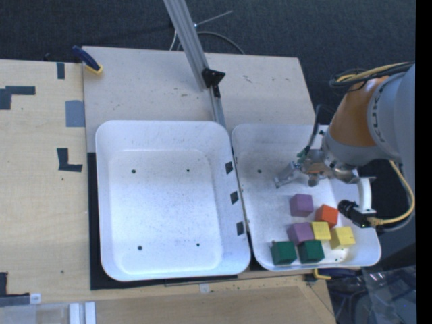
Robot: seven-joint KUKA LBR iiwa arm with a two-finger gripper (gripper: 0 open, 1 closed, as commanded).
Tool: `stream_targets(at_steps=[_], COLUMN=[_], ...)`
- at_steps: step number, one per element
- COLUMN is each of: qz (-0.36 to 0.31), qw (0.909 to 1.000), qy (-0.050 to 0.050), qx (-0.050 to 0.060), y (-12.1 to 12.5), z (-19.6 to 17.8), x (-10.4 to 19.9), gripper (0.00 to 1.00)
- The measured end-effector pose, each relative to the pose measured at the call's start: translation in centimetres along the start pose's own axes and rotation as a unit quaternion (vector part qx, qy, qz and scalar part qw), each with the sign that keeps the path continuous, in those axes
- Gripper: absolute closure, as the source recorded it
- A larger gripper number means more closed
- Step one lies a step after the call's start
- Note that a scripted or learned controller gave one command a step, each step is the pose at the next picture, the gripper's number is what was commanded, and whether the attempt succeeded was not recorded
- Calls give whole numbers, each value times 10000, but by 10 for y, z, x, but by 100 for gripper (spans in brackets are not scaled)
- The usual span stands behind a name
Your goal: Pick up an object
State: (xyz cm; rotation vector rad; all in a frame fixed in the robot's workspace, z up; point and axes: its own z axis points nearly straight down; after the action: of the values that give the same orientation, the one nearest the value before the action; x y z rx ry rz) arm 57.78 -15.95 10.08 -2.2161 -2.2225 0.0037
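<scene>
Blocks crowd the near right corner of the right bin (270, 140): a purple cube (302, 204) lies alone toward the middle, an orange cube (329, 214) sits just beside it on the right, and below them a second purple cube (300, 233), a yellow cube (321, 231) and another yellow cube (343, 237) pack together, with two green cubes (284, 252) (311, 250) touching side by side along the near wall. All are squat and roughly equal on every side, so none has a clear long axis; most lie turned slightly askew to the bin walls. The gripper (287, 179) hangs over bare bin floor above the cluster, apart from the upper purple cube, its fingers pointing toward the left of the view. Nothing lies between them, and how wide they stand cannot be made out. The grey arm (378, 123) with its orange band reaches in from the right, its wrist and yellow cable (398, 214) overhanging the bin's right rim near the orange cube. The left bin (108, 140) sits alongside, and a grey metal rail (189, 36) slants down to where the bins meet.
</scene>
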Motion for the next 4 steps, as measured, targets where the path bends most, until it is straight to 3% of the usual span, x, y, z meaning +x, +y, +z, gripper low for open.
stream_targets(at_steps=[1,2,3,4], qz=[16,11,4,8], qw=[10000,10000,10000,10000], qy=[-11,-5,-7,-24], qx=[-16,-15,-24,-60], y=[-43,-42,-61,-25], z=[9,-1,9,-82], x=[15,15,52,13], gripper=[0,100,100,100])
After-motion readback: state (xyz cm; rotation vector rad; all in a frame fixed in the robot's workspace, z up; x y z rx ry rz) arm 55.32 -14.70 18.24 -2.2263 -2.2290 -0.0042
